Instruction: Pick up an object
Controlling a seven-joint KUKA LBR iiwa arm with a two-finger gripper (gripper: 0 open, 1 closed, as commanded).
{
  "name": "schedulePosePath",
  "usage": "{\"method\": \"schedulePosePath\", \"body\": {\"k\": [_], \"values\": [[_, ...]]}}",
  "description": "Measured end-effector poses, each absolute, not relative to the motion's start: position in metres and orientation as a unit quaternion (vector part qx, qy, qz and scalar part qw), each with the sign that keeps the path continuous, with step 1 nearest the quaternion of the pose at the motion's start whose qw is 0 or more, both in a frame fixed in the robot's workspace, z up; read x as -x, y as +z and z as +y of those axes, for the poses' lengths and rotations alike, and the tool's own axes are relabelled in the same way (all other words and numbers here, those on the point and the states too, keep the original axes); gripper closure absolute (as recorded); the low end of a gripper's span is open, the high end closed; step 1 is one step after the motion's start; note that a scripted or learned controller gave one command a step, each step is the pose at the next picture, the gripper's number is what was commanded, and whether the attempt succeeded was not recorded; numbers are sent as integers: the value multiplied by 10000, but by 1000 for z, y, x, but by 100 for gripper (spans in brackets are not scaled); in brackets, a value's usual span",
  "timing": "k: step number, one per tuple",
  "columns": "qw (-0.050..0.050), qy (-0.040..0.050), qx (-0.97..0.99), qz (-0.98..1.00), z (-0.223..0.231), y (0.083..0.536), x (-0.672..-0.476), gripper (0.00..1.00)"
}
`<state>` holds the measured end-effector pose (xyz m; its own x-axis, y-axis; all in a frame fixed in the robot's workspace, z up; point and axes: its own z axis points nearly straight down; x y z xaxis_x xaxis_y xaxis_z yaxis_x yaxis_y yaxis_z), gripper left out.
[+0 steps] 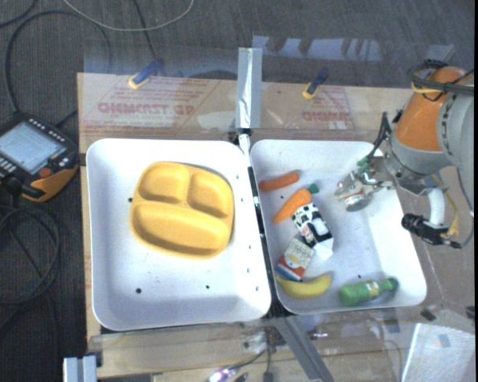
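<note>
The right bin (398, 237) holds two orange carrots (278, 181) (292, 203), a black-and-white milk carton (312, 227), a small juice box (296, 257), a yellow banana (304, 285) and a green bottle (367, 290). My gripper (354, 192) hangs over the bin's upper right part, right of the carrots and apart from them. Nothing shows between its metal tips.
The left bin (111, 293) carries a yellow divided plate (183, 208). A grey metal post (248, 94) stands at the back between the bins. A teach pendant (28, 153) and cables lie on the floor at left. The arm's orange band (426, 118) rises at right.
</note>
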<state>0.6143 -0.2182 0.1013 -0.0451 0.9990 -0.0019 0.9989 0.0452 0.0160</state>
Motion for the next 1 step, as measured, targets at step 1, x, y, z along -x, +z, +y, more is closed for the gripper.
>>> {"method": "schedulePosePath", "body": {"k": [1], "values": [[13,-7,-6230,7822,-185,201,-662,100]]}}
